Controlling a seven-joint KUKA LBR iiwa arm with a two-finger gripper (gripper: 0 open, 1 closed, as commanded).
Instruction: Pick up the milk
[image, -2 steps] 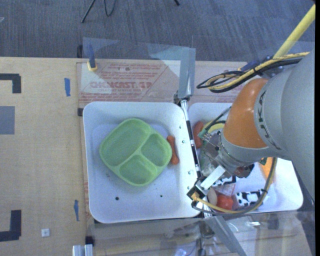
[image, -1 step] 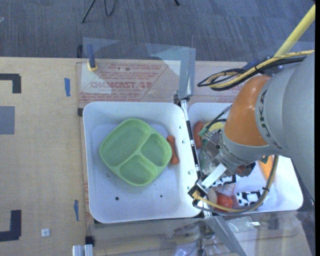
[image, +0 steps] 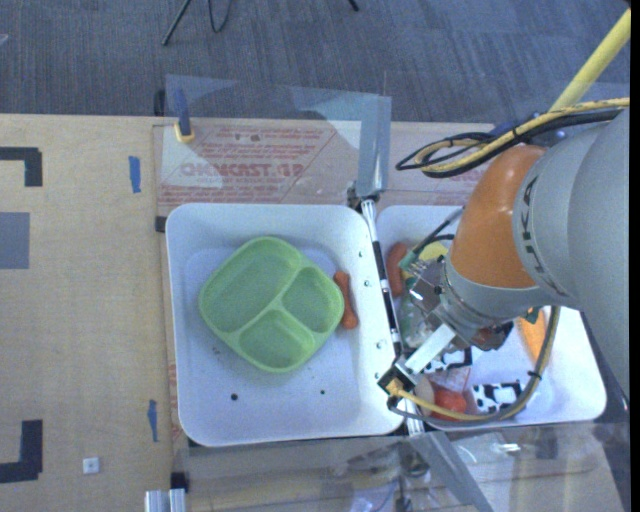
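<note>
Two shallow white bins side by side on a pale wooden bench (image: 80, 330), smooth plastic with rounded corners. In the left bin (image: 200, 395): a glossy green plate (image: 270, 302) with three moulded compartments, set at a slant, and just beside its right edge a small orange carrot (image: 346, 303), stubby and matte. Over the right bin (image: 585, 385): the grey arm (image: 575, 215) with its rounded orange band, bulky, hiding most of what lies beneath. Low in that bin, at its near left part, the gripper (image: 425, 355); spread or pressed together, cannot tell, since the wrist and cables cover it. Just near and right of it, a black-and-white cow-patterned carton, the milk (image: 497, 397), partly covered, with another patterned patch close to the wrist. Beside it something red (image: 450, 400), shape hard to make out. Far left in the right bin, a reddish rounded item (image: 398, 262), cut off by the arm. A yellow cable (image: 590, 65) looping far right.
</note>
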